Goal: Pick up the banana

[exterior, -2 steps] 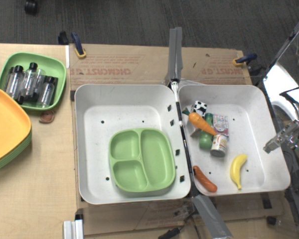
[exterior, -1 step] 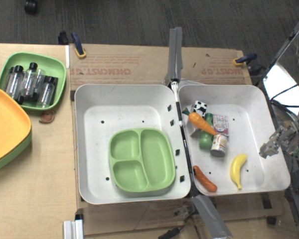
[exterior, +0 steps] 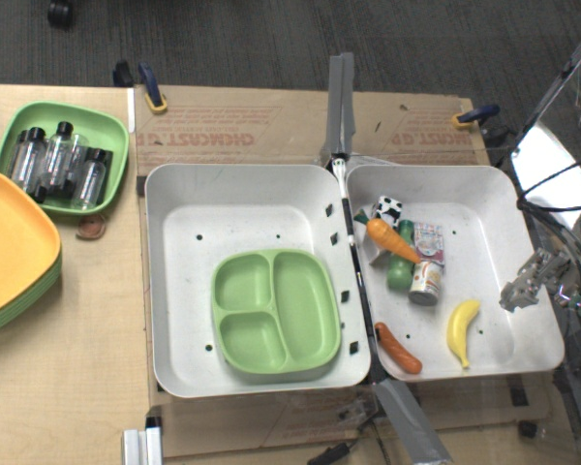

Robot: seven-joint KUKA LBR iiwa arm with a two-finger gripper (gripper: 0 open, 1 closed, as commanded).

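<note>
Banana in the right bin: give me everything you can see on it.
The banana is small, bright yellow and looks like smooth plastic, a toy by its sheen. It is whole and curved, lying flat on the floor of the right bin, near the front right corner, with one end up and right and the other pointing toward the front wall. Nothing touches it: the can sits up and left of it, the sausage lies to its left, and the gripper is to its right, apart from it.

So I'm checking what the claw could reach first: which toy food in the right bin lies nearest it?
The yellow banana, near the bin's front right. The claw sits just right of it; the carrot and sausage lie farther left.
</note>
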